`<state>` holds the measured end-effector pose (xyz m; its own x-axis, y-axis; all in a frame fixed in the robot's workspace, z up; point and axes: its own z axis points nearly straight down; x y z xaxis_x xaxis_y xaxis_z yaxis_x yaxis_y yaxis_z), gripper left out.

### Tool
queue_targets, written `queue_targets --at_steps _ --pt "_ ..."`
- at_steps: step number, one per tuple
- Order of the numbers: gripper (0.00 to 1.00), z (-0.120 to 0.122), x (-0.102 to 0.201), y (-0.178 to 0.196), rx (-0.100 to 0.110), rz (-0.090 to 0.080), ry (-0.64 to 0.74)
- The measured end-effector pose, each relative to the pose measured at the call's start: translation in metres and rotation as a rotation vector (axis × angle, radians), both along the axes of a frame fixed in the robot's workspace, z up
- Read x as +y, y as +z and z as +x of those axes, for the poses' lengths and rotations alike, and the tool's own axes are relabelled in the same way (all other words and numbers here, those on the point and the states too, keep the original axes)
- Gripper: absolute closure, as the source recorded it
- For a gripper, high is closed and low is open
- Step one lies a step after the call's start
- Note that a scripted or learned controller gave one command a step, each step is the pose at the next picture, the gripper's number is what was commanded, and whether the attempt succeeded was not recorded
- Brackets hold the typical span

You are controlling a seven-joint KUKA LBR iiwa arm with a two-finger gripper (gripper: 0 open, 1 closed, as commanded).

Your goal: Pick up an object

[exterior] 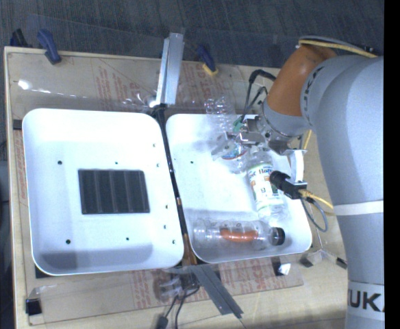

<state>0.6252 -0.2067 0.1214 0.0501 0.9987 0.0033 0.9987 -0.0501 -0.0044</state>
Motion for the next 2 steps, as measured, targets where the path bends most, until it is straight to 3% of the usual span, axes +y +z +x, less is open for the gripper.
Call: queue_targets --at_steps 1,2 --pt "0.0 -0.018 0.001 0.048 -0.004 -0.004 0.071" --pt "0.0 0.033 -0.001 0.039 -0.004 -0.004 0.184"
